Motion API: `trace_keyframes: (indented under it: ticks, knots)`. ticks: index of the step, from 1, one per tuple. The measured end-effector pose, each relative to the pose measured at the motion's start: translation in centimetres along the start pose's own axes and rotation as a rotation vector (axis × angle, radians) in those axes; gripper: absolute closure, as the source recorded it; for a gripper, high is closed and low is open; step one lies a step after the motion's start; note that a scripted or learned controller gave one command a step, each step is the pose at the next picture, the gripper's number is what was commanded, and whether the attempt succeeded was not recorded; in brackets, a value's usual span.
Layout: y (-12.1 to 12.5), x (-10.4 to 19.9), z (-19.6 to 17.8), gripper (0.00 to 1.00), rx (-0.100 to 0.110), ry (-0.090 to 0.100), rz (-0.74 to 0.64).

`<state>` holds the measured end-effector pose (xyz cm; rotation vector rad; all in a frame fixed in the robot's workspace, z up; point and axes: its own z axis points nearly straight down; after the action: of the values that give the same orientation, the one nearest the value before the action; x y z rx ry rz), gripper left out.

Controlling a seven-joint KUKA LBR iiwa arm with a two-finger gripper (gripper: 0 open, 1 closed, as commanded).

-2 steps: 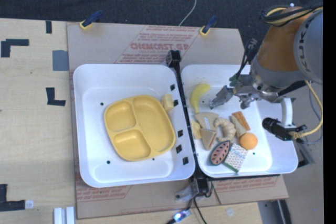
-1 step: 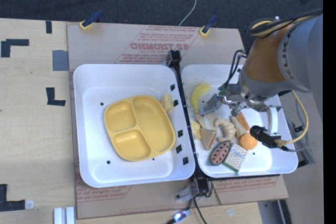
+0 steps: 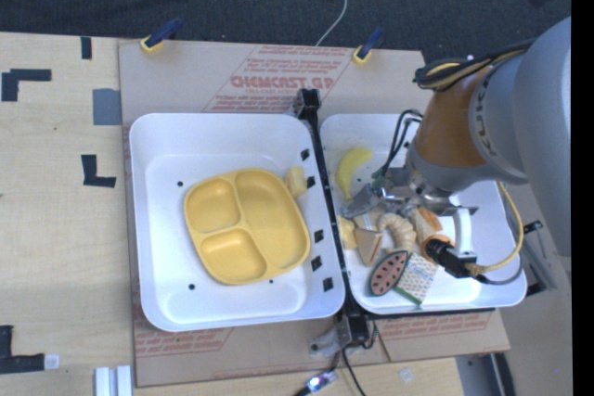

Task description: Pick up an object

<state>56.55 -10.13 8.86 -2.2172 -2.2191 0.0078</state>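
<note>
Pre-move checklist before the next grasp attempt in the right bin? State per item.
1. Gripper over the right bin: ok.
2. Object between fingers: cannot tell, wrist hides them.
3. Candidates within reach, the yellow banana-like piece and the dark seeded slice: ok.
4. Items separated for a clean grasp: not ok, they lie crowded together.
5. Yellow divided plate in the left bin, away from the arm: ok.

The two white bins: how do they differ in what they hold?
The left bin holds one big yellow divided tray; the right bin holds many small items in a pile. The gripper is above the right bin, not the left bin. Both are shallow, white and side by side.
</note>
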Motion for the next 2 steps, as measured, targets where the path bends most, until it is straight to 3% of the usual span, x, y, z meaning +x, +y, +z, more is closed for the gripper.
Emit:
trace_keyframes:
  ticks: [1,2]
  knots:
    - [0.2,0.0,-1.4,1.00,-0.005,0.000,0.000]
    - [0.6,-1.0,-6.6,1.00,-0.010,0.000,0.001]
